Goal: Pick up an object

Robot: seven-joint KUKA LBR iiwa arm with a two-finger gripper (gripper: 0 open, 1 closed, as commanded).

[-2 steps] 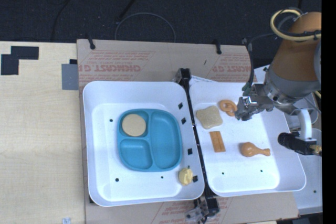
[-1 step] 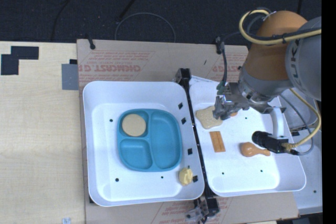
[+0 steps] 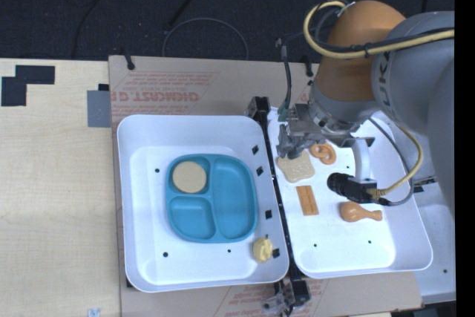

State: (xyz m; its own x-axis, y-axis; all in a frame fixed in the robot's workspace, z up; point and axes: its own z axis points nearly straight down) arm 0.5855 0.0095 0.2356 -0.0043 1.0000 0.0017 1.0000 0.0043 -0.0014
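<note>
The pincer (image 3: 295, 146) sits low in the right bin (image 3: 404, 252), right over the toast slice (image 3: 297, 168); I cannot tell its state. Judging by that, nothing is lifted yet: the grasp and raise remain

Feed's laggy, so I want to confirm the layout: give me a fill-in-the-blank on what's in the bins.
1. The blue tray lies in the ___ bin.
2. The round cookie sits in the tray's upper-___ compartment.
3. The end effector hovers over the ___ bin.
Answers: left; left; right
</note>
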